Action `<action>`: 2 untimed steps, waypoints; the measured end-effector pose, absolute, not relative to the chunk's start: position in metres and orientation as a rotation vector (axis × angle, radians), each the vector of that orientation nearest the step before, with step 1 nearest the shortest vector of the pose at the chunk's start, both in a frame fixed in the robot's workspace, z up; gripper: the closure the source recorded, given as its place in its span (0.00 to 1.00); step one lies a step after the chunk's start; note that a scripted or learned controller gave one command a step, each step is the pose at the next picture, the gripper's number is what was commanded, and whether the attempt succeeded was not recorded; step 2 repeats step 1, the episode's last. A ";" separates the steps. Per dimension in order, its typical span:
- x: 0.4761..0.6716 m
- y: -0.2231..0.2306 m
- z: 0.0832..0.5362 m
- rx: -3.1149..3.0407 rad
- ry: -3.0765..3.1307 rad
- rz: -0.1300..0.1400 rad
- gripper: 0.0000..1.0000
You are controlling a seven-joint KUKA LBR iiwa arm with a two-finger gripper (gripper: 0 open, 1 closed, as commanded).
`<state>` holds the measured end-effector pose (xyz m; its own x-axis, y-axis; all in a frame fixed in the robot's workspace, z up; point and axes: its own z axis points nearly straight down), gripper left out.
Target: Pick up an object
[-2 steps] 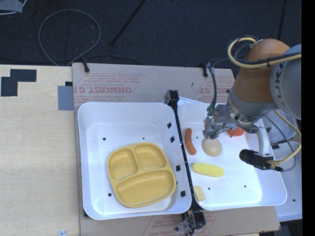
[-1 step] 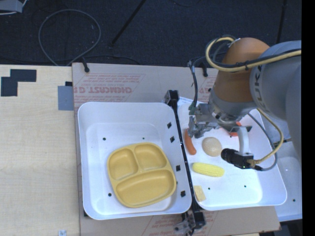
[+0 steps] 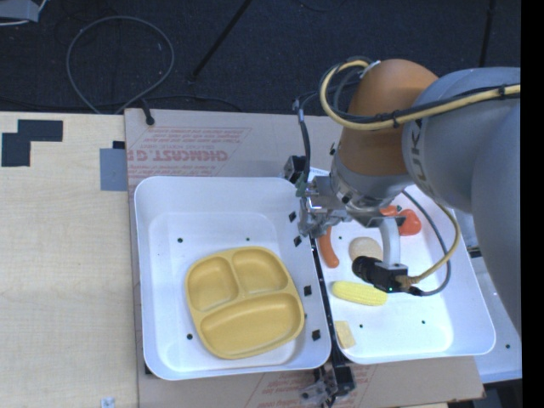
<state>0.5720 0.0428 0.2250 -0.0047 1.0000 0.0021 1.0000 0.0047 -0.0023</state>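
Observation:
My gripper point(image 3: 317, 219) hangs low over the left edge of the right bin point(image 3: 463, 334), close to the wall shared with the left bin. Directly below it lies a small orange carrot-like piece point(image 3: 328, 252). To the right of that piece rests a beige round item point(image 3: 365, 246). A yellow corn cob point(image 3: 359, 293) lies further toward the front. Another orange piece point(image 3: 409, 221) peeks out from behind the wrist. A pale yellow chunk point(image 3: 344, 334) sits at the bin's front left corner. The arm's bulk hides the back of this bin.
The left bin point(image 3: 161, 228) holds a yellow divided plate point(image 3: 245, 302). A yellow cable and a black connector point(image 3: 380, 273) hang from the wrist over the right bin. Cardboard lies under both bins, and a wooden bench top stretches to the left.

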 end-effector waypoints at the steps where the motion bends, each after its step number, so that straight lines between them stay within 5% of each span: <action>1: 0.570 0.097 0.234 -2.213 -2.225 0.002 1.00; 2: 0.570 0.097 0.234 -2.213 -2.225 0.002 1.00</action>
